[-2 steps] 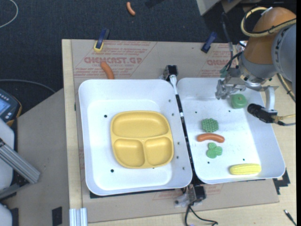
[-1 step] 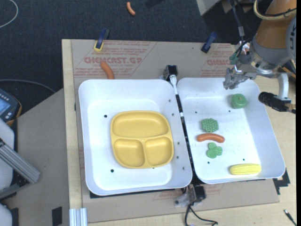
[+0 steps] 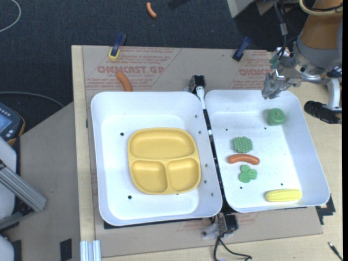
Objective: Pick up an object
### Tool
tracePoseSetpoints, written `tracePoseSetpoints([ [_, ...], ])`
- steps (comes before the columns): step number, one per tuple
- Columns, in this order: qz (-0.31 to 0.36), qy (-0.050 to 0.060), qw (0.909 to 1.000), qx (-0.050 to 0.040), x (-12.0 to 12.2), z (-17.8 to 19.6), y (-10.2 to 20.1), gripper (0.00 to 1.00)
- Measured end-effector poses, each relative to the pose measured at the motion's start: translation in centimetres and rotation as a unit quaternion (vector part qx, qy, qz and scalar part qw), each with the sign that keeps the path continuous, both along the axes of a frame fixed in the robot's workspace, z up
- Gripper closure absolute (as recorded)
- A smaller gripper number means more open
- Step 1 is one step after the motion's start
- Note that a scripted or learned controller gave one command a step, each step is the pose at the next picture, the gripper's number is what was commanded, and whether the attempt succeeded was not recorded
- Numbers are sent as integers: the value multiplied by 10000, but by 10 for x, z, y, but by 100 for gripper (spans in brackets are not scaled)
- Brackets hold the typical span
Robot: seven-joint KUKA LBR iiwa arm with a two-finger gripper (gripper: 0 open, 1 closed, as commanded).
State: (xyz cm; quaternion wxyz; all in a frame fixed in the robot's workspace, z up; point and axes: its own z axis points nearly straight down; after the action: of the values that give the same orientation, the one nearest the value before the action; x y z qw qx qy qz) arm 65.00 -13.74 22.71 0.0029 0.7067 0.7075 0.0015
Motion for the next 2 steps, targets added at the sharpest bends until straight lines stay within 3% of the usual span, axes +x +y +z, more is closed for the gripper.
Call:
tracePoseSetpoints([
  [2,28,17,10000,16,9,-1,127,100],
])
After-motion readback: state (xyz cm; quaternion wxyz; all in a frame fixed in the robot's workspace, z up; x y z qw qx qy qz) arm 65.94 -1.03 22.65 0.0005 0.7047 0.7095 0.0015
